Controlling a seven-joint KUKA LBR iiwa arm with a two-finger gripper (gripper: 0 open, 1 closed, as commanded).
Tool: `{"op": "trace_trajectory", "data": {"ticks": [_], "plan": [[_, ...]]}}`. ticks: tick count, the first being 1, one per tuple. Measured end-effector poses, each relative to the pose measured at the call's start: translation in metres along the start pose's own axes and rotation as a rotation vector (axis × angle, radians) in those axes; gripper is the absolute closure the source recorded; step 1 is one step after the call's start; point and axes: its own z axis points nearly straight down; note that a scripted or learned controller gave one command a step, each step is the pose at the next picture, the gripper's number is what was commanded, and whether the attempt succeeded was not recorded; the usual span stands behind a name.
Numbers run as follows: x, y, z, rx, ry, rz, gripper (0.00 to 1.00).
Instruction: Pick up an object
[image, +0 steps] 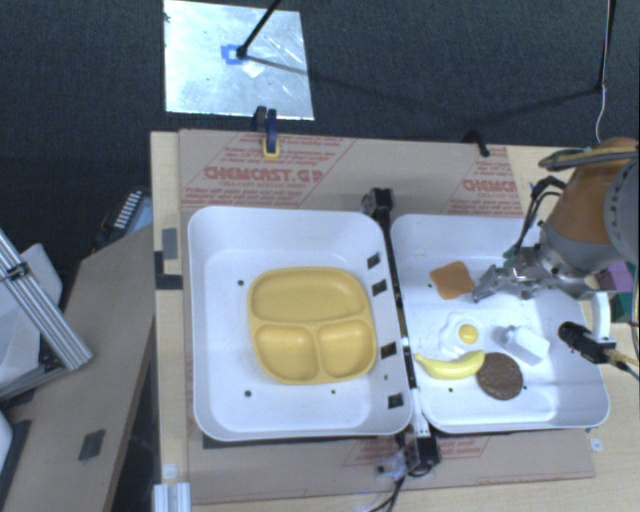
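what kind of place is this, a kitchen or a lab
Most likely a robot lab test bench, not a kitchen: two white bins sit on a board, toy food like the banana lies loose, and aluminium framing stands beside it.

In the right bin I see a brown toast slice (452, 280), a fried egg (465, 333), a banana (450, 365) lying flat, a dark round cookie (498, 378) touching its tip, and a white block (525, 343).

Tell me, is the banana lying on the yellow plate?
No, the banana lies in the right bin, beside the fried egg, while the yellow plate sits in the left bin.
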Motion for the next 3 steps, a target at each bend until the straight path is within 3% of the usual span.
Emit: {"op": "trace_trajectory", "data": {"ticks": [1,3], "plan": [[-0.001,0.002,-0.014,-0.007,-0.002,-0.002,1.00],[-0.003,0.012,-0.105,-0.009,-0.003,-0.002,1.00]]}}
